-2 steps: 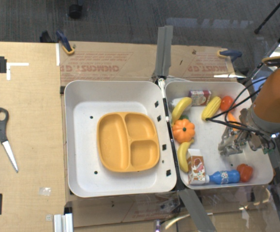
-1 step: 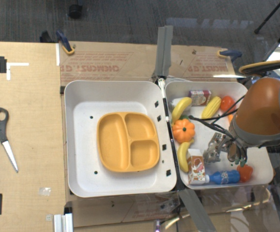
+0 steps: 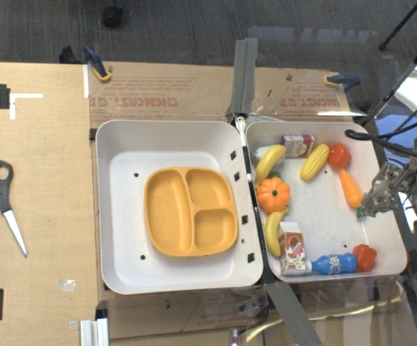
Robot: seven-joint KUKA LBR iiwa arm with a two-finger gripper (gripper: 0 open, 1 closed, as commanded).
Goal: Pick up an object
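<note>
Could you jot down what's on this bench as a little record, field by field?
left bin: holds a yellow divided plate
right bin: two bananas, corn, pumpkin, carrot, tomato, small carton, blue bottle, can, red pepper
gripper: at the right bin's right side, near the carrot
bench, left: scissors

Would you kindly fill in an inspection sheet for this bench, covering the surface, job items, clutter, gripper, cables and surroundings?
Surface: left bin holds a yellow divided plate; right bin holds toy food.
Job's things: two bananas, corn cob, pumpkin, tomato, carrot, carton, blue bottle, red pepper, small can.
Clutter: scissors on the bench.
Gripper: gripper low at the right bin's right edge, beside the carrot.
Cables: black cables near the arm.
Surroundings: grey carpet, cardboard.
</note>
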